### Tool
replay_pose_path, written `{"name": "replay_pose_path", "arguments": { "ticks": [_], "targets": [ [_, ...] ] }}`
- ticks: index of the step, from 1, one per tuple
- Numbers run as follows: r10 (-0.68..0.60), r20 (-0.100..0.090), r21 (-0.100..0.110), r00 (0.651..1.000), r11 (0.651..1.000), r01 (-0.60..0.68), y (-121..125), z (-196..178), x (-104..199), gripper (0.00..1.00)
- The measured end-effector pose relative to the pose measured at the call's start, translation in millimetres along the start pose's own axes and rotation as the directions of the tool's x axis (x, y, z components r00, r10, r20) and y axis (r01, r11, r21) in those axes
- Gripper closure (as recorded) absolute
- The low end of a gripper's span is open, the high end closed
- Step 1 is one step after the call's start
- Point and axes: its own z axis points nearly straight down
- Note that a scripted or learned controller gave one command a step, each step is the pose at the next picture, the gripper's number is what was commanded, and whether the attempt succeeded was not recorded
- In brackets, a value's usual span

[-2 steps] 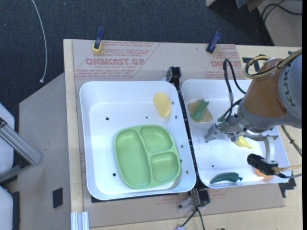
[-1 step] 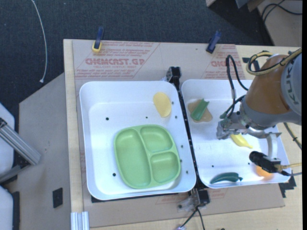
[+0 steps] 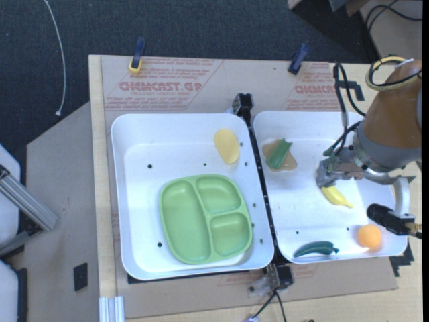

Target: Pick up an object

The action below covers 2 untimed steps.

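We see the gripper (image 3: 330, 178) down in the right bin (image 3: 295, 210), right at the banana (image 3: 336, 196); can't tell its finger state. Orange (image 3: 369, 237) sits beyond the banana toward the bin's near-right corner, green pepper (image 3: 316, 249) along the near wall.

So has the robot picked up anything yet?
Not yet, as far as the view shows. The gripper is down in the right bin, right over the yellow banana, so it seems to be trying for that one. The banana lies on the bin floor. Grabbing and lifting it are left to do.
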Motion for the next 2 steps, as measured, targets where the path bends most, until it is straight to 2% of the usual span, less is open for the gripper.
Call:
{"name": "replay_pose_path", "arguments": {
  "ticks": [1,2],
  "targets": [
    [-0.003,0.000,-0.001,1.000,1.000,0.003,-2.4,-44.6,4.6,1.00],
    [-0.002,0.000,-0.003,1.000,1.000,0.002,3.8,-106.4,0.1,1.00]
  ]
}}
